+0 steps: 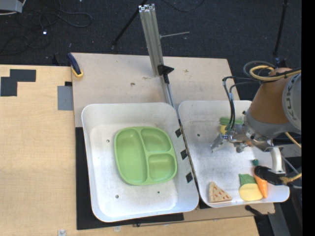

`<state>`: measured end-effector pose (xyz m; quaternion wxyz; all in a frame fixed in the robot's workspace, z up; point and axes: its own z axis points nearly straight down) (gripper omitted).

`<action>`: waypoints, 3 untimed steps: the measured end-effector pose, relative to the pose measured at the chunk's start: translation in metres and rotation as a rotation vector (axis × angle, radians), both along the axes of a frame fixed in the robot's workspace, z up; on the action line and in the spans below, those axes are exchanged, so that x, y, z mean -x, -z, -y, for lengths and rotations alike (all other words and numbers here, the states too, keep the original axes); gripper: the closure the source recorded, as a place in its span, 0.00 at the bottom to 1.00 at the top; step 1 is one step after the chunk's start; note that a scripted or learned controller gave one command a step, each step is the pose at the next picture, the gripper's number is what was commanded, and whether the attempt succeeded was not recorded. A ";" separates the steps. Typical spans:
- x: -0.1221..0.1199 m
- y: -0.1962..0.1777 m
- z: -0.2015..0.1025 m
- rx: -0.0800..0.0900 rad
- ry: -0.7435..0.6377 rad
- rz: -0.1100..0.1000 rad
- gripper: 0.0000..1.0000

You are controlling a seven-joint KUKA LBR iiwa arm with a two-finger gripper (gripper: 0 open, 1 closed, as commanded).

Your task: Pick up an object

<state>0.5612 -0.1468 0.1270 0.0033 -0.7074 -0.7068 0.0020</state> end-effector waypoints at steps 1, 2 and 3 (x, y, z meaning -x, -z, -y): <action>-0.002 0.036 0.000 0.000 0.000 0.006 0.00; -0.004 0.024 0.000 -0.001 0.003 0.014 1.00; 0.000 -0.022 0.008 0.003 0.005 0.008 1.00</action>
